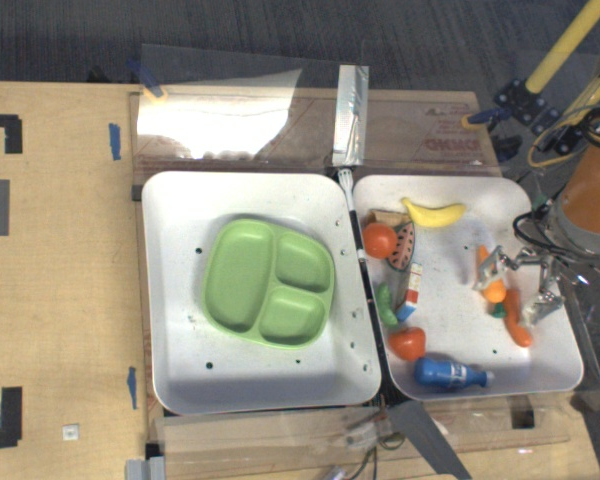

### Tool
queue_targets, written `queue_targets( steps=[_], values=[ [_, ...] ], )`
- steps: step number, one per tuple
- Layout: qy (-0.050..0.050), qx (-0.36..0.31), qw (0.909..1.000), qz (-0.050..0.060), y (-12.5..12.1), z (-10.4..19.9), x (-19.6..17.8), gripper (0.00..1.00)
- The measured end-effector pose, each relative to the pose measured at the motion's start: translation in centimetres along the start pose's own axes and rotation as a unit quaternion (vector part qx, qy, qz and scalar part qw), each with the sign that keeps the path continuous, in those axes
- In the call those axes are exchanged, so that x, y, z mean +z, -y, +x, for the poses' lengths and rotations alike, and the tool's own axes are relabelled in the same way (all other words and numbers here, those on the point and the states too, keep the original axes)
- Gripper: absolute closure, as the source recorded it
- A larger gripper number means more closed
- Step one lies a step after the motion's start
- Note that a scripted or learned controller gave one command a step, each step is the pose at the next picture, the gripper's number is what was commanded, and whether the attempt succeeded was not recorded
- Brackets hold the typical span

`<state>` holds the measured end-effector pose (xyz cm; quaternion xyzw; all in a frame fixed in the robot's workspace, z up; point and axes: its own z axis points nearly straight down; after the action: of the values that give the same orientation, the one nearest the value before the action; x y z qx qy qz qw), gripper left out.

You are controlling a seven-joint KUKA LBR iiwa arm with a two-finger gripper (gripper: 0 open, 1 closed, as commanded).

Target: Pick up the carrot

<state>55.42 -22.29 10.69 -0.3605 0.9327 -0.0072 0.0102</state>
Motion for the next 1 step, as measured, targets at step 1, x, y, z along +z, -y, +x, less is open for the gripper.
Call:
queue_targets(
  steps=[1],
  values=[
    [-0.003, 0.049, 0.9988, -0.006, -2.97, 0.68, 1.67, 0.0]
  ],
)
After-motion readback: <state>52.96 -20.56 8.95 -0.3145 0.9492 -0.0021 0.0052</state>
